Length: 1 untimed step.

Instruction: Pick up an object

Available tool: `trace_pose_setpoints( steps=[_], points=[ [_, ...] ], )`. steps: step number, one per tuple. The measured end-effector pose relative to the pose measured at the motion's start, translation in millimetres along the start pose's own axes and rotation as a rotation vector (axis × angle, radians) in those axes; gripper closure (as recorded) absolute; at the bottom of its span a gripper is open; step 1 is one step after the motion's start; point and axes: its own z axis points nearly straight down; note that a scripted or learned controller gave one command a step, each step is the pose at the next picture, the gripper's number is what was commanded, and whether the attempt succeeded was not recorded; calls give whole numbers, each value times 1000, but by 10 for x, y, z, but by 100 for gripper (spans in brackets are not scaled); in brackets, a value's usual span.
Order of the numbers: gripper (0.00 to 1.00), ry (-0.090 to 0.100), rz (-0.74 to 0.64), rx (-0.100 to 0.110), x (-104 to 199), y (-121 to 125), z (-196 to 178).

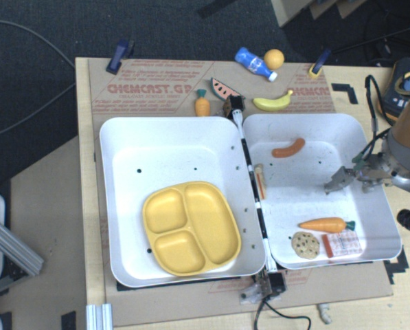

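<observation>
Step in hand: the approach — nothing is between the fingers, and I judge the pick not yet begun.
Fingers: the gripper (338, 182) sits low over the right bin (380, 208), reaching in from its right side; the fingers look spread and bare, though the view is too small to be sure of the gap.
Nearest targets: a cookie (305, 244) and a red-and-white packet (342, 244) lie at the bin's near edge, close beside each other, with a toy carrot (323, 224) just behind them.
Best choice: the carrot — it is nearest the gripper and narrow; closing across its short width, near its middle, should hold best.
Caution: the packet just beside the carrot could be caught as well, so a descent on the carrot's far side seems safer.
Farther target: a toy sausage (288, 148) lies alone toward the bin's far side, well apart from everything else.
Left bin: the left bin (122, 150) holds a yellow divided plate (191, 227), not in the way.
Surface beyond the bins: a small carrot (202, 106), watermelon slice (222, 88), banana (272, 102), blue bottle (255, 63) and orange ball (274, 58).
</observation>
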Motion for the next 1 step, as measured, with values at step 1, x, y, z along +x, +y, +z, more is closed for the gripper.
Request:
trace_pose_setpoints(
  steps=[1],
  points=[
    [0,5,-4,-1,-126,711,590]
  ],
)
